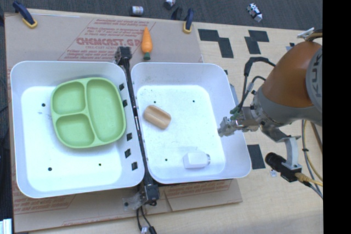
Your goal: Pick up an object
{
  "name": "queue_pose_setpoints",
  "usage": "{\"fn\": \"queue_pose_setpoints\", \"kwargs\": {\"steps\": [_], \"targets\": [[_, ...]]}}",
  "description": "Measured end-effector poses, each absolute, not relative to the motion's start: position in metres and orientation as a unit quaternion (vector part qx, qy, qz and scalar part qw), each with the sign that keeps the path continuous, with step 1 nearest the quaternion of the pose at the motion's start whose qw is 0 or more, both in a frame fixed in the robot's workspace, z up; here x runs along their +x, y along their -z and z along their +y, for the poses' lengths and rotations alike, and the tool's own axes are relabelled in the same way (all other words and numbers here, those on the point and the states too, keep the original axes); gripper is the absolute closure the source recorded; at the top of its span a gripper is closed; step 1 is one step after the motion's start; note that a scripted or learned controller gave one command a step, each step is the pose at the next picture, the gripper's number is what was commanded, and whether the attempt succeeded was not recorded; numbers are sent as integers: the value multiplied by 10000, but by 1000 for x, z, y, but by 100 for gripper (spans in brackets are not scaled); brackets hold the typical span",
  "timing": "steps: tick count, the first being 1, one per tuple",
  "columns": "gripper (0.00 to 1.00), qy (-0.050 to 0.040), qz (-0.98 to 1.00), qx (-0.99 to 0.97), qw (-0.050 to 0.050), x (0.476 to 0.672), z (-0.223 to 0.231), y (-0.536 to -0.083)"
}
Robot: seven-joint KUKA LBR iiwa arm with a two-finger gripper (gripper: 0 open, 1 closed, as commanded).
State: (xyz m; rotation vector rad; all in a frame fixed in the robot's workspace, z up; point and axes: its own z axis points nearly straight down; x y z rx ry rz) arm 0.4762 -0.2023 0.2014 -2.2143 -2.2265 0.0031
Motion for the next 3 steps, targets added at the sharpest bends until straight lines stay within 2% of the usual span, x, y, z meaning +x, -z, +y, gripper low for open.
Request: {"fn": "queue_pose_setpoints", "kwargs": {"steps": [1,2,3], "targets": [[100,1,-7089,-7053,-8,559,-211,-252],[0,0,-7088,-7054,-5,559,-211,-252],[0,-13,-7095,-7047,19,518,-182,-145]]}}
